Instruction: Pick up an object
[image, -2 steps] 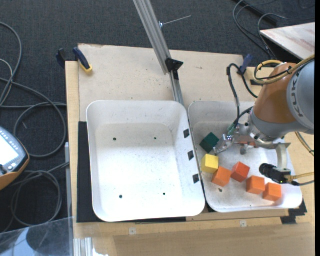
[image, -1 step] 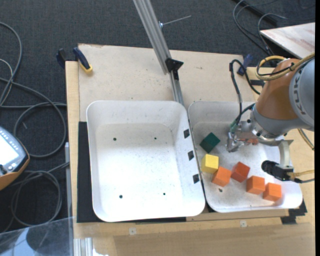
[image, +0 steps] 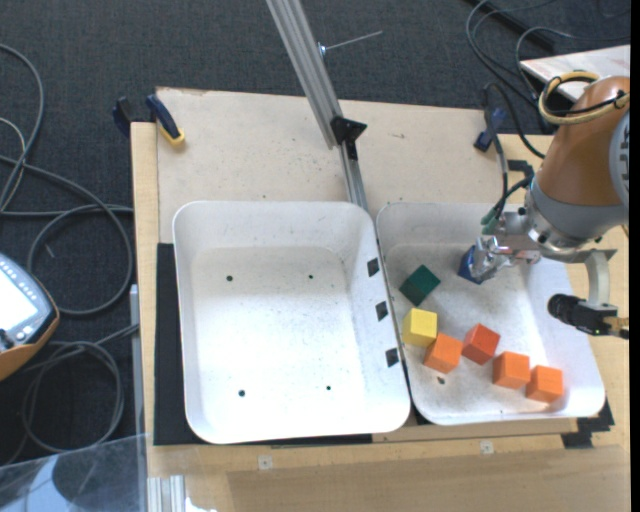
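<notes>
My gripper (image: 487, 258) hangs over the back of the right bin (image: 590, 395), below the grey and orange wrist. A small blue block (image: 470, 267) sits right at its tip, partly covered by it; I cannot tell whether the block is gripped or resting on the bin floor. Left of it lies a dark green block (image: 420, 284). Nearer the front sit a yellow block (image: 421, 326), an orange block (image: 444, 352), a red-orange block (image: 481, 343) and two more orange blocks (image: 512, 370) (image: 545, 384).
The left bin (image: 185, 300) stands beside the right one, their walls meeting at the middle. A slanted metal bar (image: 320, 90) runs from the top down to the bins' junction. Blue clamps (image: 165, 118) (image: 488, 128) grip the board's back corners.
</notes>
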